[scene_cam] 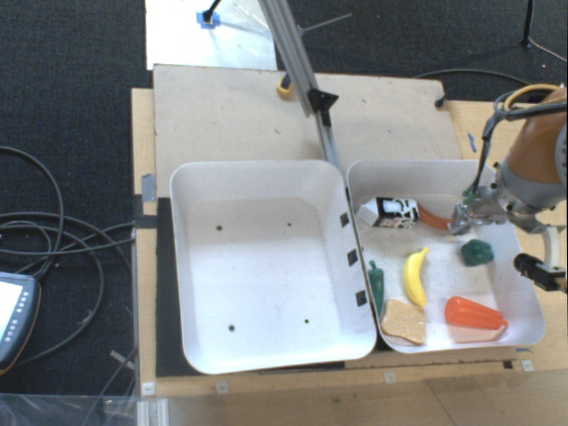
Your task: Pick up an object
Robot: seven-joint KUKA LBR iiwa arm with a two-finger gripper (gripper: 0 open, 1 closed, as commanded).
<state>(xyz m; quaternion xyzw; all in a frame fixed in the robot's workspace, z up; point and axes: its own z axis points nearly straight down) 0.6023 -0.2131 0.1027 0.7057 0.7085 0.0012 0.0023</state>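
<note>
Banana (pixel 414 276) taken as reference: yellow, lying near the middle of the right bin (pixel 532 327), stem end pointing up-view.

Gripper (pixel 461 220) found up-view and right of banana, low inside the same bin. Open or closed: cannot tell, the tip being small and partly masked by the wrist. Nothing seen clamped. Arm (pixel 532 149) further right of banana and up-view, grey with orange band, entering from the right edge.

Orange piece (pixel 432 217) straight up-view of banana, long and thin, its right end touching or just under the gripper; contact not confirmable. Carton (pixel 390 211) up-view and slightly left of banana, black-and-white patched, lying on its side, just beside the orange piece's left end.

Green lump (pixel 477 253) right of banana, apart from it, just down-view of the gripper and not touching it. Red wedge (pixel 475 318) right of banana and down-view, near the bin's front corner. Bread (pixel 404 322) directly down-view of banana, close to its lower tip, flat on the bin floor. Dark green pepper (pixel 375 282) just left of banana, against the bin's left wall, upright or leaning; cannot tell which.

Left bin (pixel 186 238) well left of banana, white, edge to edge with the right bin. Pole (pixel 293 43) far up-view and left of banana, grey, slanting down to the joint between the bins. Cables (pixel 53 229) and tablet (pixel 13 313) far left of banana, on the dark floor off the bench.
</note>
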